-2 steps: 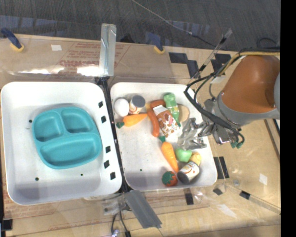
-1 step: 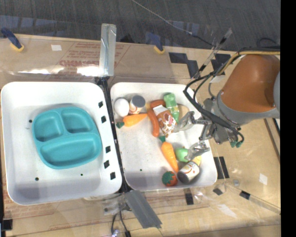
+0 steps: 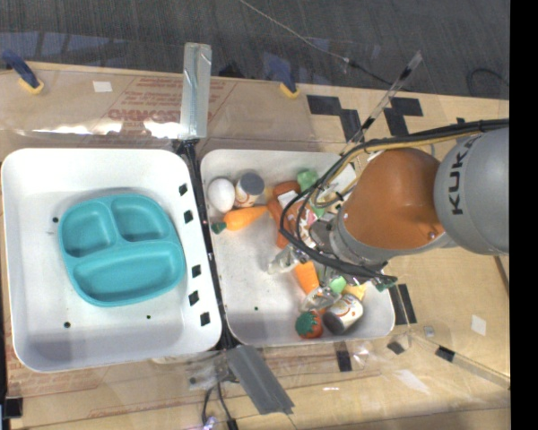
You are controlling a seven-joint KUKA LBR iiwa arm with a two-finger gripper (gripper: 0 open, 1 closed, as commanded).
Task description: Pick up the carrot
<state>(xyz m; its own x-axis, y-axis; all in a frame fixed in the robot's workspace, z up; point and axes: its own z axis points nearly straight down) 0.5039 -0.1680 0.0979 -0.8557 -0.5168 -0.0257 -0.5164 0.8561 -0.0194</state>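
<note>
The carrot (image 3: 244, 219), orange with a small green top at its left end, lies in the upper left part of the right bin (image 3: 251, 316), just below a white egg (image 3: 221, 193). My gripper (image 3: 285, 260) reaches down into the middle of that bin, a little right of and below the carrot, and looks apart from it. The orange wrist and cables hide most of the gripper. An orange piece (image 3: 307, 278) lies right beside the gripper, partly under the arm.
Around the gripper lie a round grey-brown item (image 3: 249, 184), a green item (image 3: 307, 179), another orange item (image 3: 284, 191), a small bottle (image 3: 345, 313) and a red-green fruit (image 3: 309, 325). The left bin (image 3: 27, 330) holds a teal divided plate (image 3: 121, 247).
</note>
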